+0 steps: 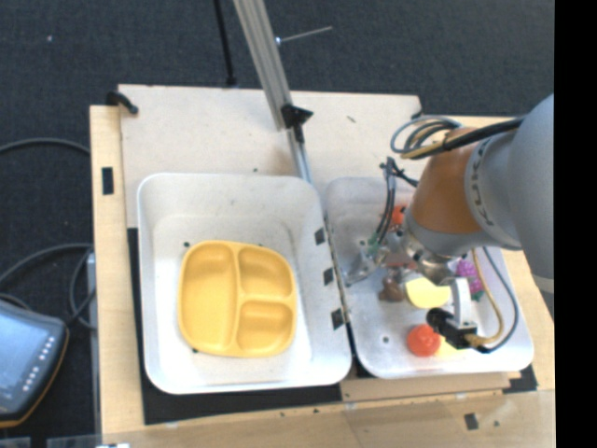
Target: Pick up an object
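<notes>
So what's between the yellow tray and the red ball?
In the camera view, the bins' touching walls and bare white floor lie between the yellow tray and red ball.

1 fixed camera above the bench (233, 129), looking down at a slant, both white bins (159, 250) in frame

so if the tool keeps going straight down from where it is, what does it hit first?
Probably the white floor of the right bin, beside a pale yellow object; depth is unclear under the tool.

Dark grey carpet floor (112, 35); pale wooden table (205, 133); slanted aluminium mast (266, 49) rising from the table; black cables (37, 147) on the floor; grey handheld pendant (23, 357), lower left.
</notes>
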